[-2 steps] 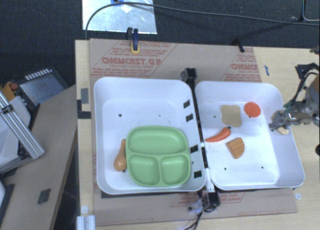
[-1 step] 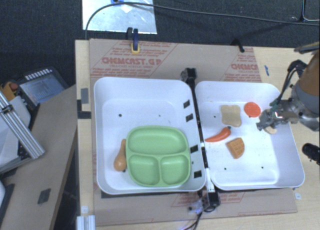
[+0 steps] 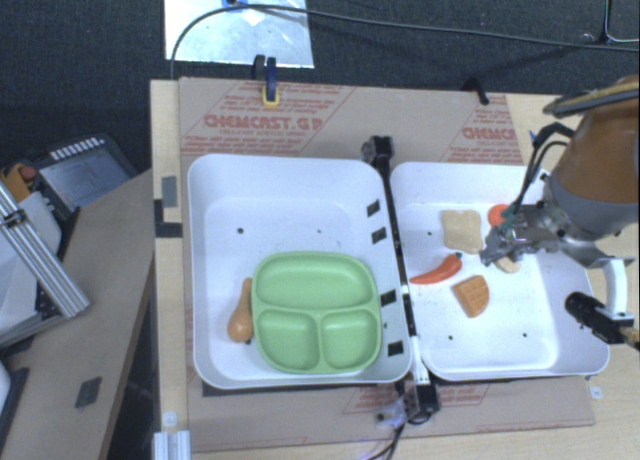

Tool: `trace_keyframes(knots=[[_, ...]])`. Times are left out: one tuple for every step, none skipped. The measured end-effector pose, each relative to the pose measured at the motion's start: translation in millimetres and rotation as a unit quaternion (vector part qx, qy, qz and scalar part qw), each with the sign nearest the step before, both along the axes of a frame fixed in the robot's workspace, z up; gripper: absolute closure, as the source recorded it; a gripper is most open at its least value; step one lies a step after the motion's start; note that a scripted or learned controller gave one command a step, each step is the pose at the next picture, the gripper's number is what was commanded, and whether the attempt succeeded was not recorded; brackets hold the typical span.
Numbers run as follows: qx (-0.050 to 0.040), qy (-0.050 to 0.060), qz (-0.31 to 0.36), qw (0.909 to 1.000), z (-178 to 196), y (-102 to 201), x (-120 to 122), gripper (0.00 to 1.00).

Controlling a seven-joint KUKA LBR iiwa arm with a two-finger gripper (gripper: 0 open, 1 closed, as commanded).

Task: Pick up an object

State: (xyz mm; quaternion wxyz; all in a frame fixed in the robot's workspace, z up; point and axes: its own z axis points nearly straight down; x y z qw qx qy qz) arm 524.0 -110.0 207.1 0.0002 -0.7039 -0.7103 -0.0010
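Two white bins side by side on the worktop [image 3: 330, 108]. Left bin [image 3: 215, 248]: green divided tray [image 3: 315, 310] toward its near edge, tan pear-shaped thing [image 3: 241, 314] just beside the tray's left side. Right bin [image 3: 530, 343]: beige slab like a bread slice [image 3: 462, 229] near the far-left part, red chili-like piece [image 3: 438, 270] closer to the divider, orange wedge [image 3: 471, 295] just nearer than that, small red-orange blob [image 3: 497, 214] beside the bread.

Arm comes in over the right bin's right side; claw [image 3: 503, 248] is low, just right of the bread and above the wedge. Something pale [image 3: 509, 265] sits right under its tip, could be another item, too small to call.

Progress: nothing visibly lifted. All named items look to be lying on the bin floors. Looks like the approach or grasp stage, pick not yet done, lift left to do.

Hard to see: claw is dark, cluttered with cables, blurred, so cannot tell whether it is apart or together, or clamped on anything. Arm cut off at the frame's right side. Blob partly hidden behind the wrist.
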Motion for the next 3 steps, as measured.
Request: trace_keyframes(knots=[[-0.0001, 0.000, 0.000, 1.0000, 0, 44, 1, 1.00], [0.0002, 0.000, 0.000, 1.0000, -6, 95, -1, 1.00], [0.0003, 0.000, 0.000, 1.0000, -5, 139, -4, 1.00]])
